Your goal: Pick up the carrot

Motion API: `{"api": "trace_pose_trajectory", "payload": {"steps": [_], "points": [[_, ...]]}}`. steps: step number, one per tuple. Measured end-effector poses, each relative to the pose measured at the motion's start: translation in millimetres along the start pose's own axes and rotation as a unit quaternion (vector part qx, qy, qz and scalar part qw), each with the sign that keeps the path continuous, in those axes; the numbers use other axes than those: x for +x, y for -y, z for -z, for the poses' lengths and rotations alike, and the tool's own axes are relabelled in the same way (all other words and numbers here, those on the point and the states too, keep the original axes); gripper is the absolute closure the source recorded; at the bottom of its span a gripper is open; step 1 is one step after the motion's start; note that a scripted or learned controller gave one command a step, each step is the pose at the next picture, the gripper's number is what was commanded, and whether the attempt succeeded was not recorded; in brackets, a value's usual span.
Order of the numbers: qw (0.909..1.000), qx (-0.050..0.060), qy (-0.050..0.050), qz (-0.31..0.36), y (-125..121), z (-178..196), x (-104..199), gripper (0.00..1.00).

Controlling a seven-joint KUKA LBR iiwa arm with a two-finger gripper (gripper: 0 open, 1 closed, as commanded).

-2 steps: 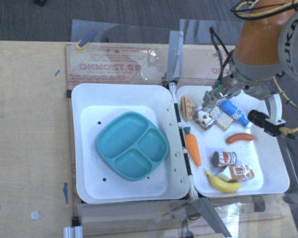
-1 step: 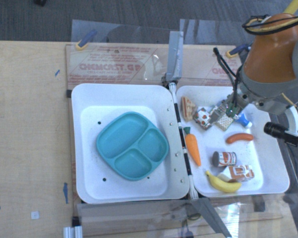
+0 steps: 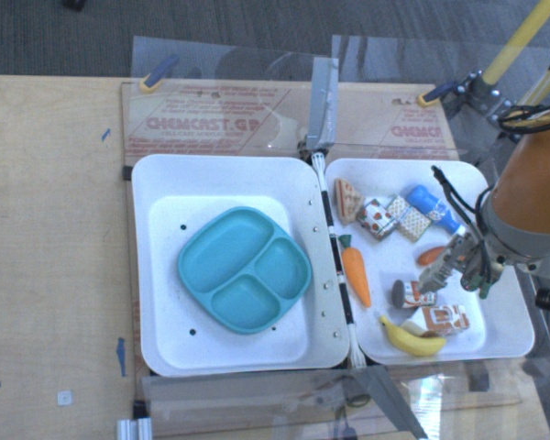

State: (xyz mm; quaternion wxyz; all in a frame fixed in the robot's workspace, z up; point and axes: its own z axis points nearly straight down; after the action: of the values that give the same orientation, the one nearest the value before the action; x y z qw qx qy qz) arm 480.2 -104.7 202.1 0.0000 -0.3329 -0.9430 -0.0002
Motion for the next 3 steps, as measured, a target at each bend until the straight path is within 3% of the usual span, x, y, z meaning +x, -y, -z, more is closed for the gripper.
{"api": "trace_pose_trajectory", "payload": {"steps": [1,2,3], "points": [[0.9806,-0.002,0.003,0.196,1.9,-111.6,-4.2,0.00],[0.9905,-0.003,0.005,0.138,16.2,-112.4,-60.2,0.00],[0.9939,-0.003,0.006,0.110,28.7,-112.7,-101.0,0.00]]}}
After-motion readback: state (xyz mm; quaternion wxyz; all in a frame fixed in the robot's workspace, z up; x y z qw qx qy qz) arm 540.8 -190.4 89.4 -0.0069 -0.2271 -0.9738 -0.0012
